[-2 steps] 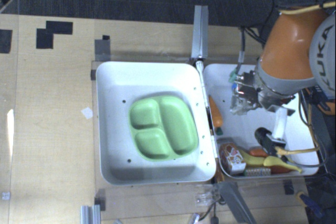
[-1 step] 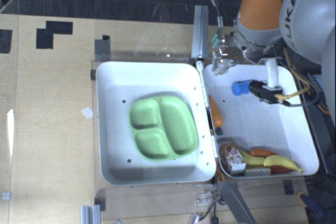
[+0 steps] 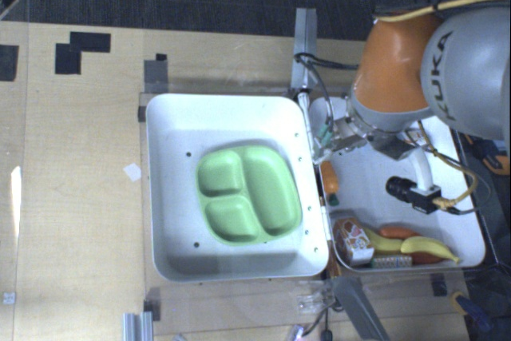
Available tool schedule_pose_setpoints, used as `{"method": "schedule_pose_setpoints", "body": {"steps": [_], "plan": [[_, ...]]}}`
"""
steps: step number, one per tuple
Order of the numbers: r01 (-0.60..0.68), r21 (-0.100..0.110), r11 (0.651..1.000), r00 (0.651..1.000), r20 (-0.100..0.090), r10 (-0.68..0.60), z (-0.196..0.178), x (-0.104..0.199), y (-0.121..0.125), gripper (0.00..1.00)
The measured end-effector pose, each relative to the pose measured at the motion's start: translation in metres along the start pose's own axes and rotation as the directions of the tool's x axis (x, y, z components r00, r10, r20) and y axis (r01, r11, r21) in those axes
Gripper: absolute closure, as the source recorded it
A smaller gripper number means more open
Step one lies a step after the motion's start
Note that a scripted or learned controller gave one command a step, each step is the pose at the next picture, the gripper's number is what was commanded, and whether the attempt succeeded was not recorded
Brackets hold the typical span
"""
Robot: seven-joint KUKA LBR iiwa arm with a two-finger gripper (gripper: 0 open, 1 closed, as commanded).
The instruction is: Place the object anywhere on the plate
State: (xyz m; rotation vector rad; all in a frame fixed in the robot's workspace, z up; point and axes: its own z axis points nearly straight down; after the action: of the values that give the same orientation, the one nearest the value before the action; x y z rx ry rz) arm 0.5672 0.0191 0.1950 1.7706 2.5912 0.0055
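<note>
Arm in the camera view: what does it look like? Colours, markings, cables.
The arm has a rounded grey shell with white KUKA lettering, above an orange band. Thin yellowish cables loop below it beside a black cylindrical part.

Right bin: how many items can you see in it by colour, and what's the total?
Orange (carrot): 1
Yellow (banana): 1
Red (piece behind the banana): 1
Red-brown and white (round item): 1
Total: 4, though the arm covers part of the bin.
</note>
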Motion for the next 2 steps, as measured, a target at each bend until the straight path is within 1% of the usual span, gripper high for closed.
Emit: {"method": "schedule_pose_setpoints", "body": {"steps": [1,2], "plan": [[0.34,0.0,0.94,0.94,-0.001,-0.34,0.01,0.066,-0.013,1.0],[0.548,-0.003,0.837,0.837,0.002,-0.548,0.009,0.061,0.073,1.0]]}}
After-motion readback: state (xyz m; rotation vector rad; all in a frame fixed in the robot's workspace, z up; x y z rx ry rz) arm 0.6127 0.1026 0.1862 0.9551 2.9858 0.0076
